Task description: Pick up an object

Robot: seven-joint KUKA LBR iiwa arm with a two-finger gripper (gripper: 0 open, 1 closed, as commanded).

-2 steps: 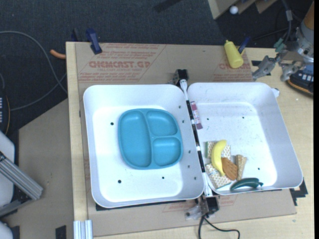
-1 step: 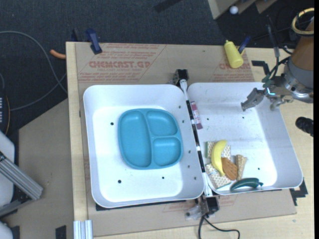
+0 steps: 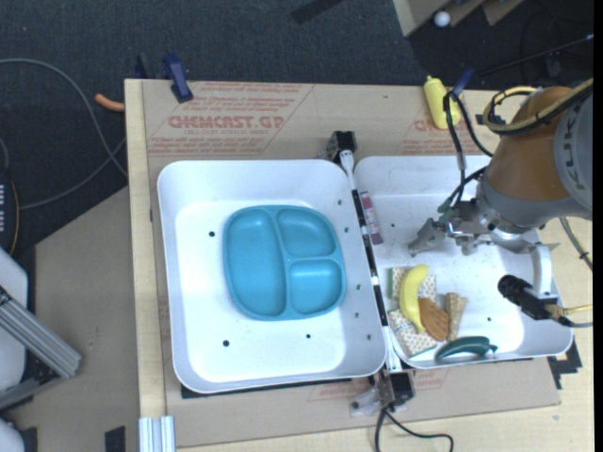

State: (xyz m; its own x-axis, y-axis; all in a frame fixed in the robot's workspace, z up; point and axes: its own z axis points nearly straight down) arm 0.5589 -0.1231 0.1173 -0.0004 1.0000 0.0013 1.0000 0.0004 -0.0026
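From above, the grey arm point(image 3: 542, 163) with its orange band reaches in from the right and bends down over the right bin point(image 3: 415, 182), its wrist hanging above the bin's upper middle. The claw point(image 3: 443, 234) sits low over the white floor of that bin; whether it is parted or closed cannot be told from this slant, and nothing can be seen held in it.

The things to pick lie in the right bin's lower left corner, below and left of the claw and apart from it. A curved yellow banana point(image 3: 413, 295) rests on a checked cloth point(image 3: 403, 326), with a brown, crusty, bread-like piece point(image 3: 435, 318) just beside it and a pale waffle-textured piece point(image 3: 456, 307) touching that. A teal looped handle point(image 3: 465, 349) lies along the bin's near wall.

The left bin point(image 3: 188, 252) is smooth white plastic with rounded corners. It holds a glossy blue divided plate point(image 3: 283, 260) with three compartments, sitting near the middle.

Both bins rest on a counter point(image 3: 141, 252) covered with brown protective paper, printed in red with "CHEMCAST GP" above the left bin. A blue clamp point(image 3: 175, 76) grips the counter's far left edge and a yellow clamp point(image 3: 436, 102) the far right edge.
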